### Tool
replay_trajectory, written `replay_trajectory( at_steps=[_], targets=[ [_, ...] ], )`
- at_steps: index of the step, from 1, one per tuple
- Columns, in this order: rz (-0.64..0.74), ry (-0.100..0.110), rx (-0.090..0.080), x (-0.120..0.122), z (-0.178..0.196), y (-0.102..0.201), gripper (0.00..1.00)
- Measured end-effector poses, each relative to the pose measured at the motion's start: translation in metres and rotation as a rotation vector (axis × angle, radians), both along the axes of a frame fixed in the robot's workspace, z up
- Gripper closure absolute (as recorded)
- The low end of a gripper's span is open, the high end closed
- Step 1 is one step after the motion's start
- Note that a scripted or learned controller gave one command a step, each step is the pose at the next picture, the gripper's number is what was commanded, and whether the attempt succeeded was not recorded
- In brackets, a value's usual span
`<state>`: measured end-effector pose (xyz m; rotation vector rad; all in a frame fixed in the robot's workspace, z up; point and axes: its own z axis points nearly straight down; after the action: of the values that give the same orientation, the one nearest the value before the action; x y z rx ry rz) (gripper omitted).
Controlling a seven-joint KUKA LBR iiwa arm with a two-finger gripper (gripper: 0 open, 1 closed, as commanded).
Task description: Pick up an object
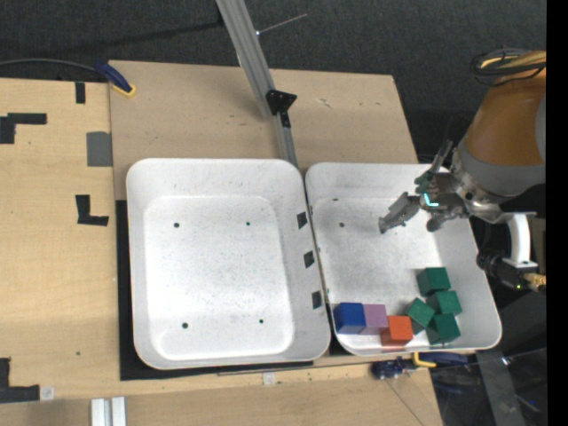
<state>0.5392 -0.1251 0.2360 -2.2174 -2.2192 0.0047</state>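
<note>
Several small blocks lie in the near right corner of the right bin [355, 193]: a blue cube [350, 316], a purple cube [375, 315], an orange cube [399, 329] and several green blocks [434, 280]. My gripper [412, 219] hangs over the right part of this bin, farther back than the blocks. It is open, with nothing between its fingers. The nearest green block is a short way in front of it.
The left bin [213, 256] stands beside the right one on the wooden bench. A slanted metal pole [250, 47] rises behind the bins, with its black clamp at the point where they meet. Black tape marks lie at the far left.
</note>
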Motion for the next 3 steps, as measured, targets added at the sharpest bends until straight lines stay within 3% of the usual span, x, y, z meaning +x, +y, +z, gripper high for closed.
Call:
replay_trajectory(
  at_steps=[1, 3],
  targets=[
    [0.001, -0.004, -0.001, 0.001, 0.002, 0.000, 0.00],
    [0.001, -0.003, 0.000, 0.003, -0.106, 0.002, 0.00]
  ],
)
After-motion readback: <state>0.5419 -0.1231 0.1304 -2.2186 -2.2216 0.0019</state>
